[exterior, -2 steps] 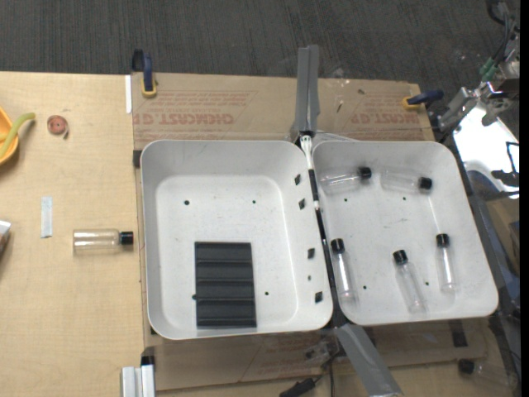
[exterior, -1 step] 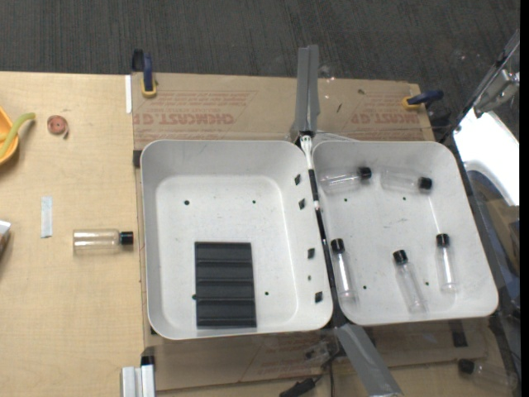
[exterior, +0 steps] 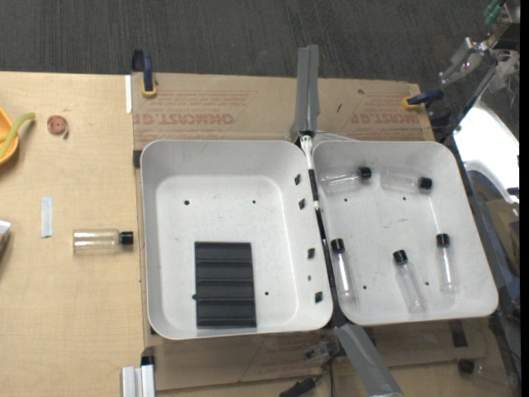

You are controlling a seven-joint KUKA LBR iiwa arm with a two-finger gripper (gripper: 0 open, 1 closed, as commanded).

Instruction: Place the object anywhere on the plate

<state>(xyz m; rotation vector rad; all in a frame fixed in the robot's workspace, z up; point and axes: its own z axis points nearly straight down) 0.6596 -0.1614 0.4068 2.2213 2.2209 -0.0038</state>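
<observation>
- camera view, looking down: two white bins sit side by side on the worktop [exterior: 66, 304], with a sheet of printed cardboard [exterior: 198, 106] under them
- left bin [exterior: 149, 222] has the plate [exterior: 224, 284] in it, a dark ribbed rectangle lying flat near the front edge, nothing on top of it
- right bin [exterior: 483, 255] has five clear vials with black caps, all lying down
- two of them are near the back, back-left vial [exterior: 343, 178] and back-right vial [exterior: 403, 180]
- the other three are toward the front: front-left vial [exterior: 341, 270] right by the divider wall, middle vial [exterior: 407, 281], and front-right vial [exterior: 446, 265]
- so the stuff to be moved is all in the right bin, well apart from the plate
- grey-white arm [exterior: 489, 139] pokes in at the right edge, off to the side of the right bin
- the metal bits in the top right corner look like the tool [exterior: 475, 56], but it's too small and blurry, so can't tell if it's released or clenched
- one more loose vial [exterior: 101, 239] lies on the worktop left of the bins, plus a small reddish disc [exterior: 56, 124] further back
</observation>
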